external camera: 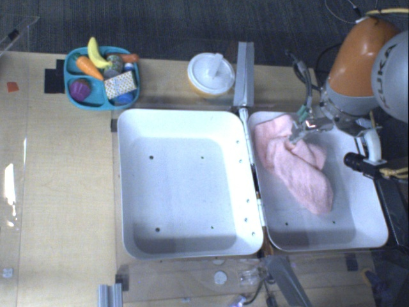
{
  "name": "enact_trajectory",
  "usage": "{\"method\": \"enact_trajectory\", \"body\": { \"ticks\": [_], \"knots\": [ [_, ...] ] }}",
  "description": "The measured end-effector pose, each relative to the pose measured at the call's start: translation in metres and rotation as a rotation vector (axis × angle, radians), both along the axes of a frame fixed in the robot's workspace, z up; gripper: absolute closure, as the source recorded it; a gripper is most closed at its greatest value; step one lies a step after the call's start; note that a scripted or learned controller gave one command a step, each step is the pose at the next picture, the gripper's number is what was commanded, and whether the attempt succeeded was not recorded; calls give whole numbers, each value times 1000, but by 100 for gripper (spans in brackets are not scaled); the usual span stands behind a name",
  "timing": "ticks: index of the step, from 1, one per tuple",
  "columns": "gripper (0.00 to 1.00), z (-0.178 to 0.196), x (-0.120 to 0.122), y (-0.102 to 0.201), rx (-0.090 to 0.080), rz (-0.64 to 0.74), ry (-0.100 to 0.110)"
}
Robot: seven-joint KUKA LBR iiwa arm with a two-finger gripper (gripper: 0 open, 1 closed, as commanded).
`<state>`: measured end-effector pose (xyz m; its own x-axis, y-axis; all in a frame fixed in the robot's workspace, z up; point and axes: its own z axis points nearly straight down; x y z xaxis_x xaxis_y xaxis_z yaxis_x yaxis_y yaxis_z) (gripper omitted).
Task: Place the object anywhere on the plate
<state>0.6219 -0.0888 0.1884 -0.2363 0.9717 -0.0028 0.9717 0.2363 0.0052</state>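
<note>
Pink cloth (297, 168) lies in the right bin (364, 229), spread from the far left corner down toward the middle of the bin, with folds along its length. The gripper (300, 133) is low over the far end of this cloth, and its tips seem to touch the fabric or to press into it. Whether they are apart or together I cannot tell, because the metal parts of the wrist cover them and the picture is not sharp at that place. The arm (361, 62), grey with its orange band, comes in from the right and far side.

The left bin (185, 184) stands just beside the right one, and the two rims nearly touch.

On the bench (57, 190), beyond the far edge of the left bin, there is a blue divided plate (101, 78) with toy food in it: a yellow banana (96, 53), an orange carrot (88, 67), a purple piece, and some smaller things that I cannot name. To the right of it, well apart, a white round container with a yellow rim (211, 74) stands near the far edge of the bench.
</note>
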Motion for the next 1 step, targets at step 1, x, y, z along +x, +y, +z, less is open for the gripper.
{"method": "enact_trajectory", "body": {
  "ticks": [1],
  "knots": [
    [100,38,2,2,0,7,-3]
  ]
}}
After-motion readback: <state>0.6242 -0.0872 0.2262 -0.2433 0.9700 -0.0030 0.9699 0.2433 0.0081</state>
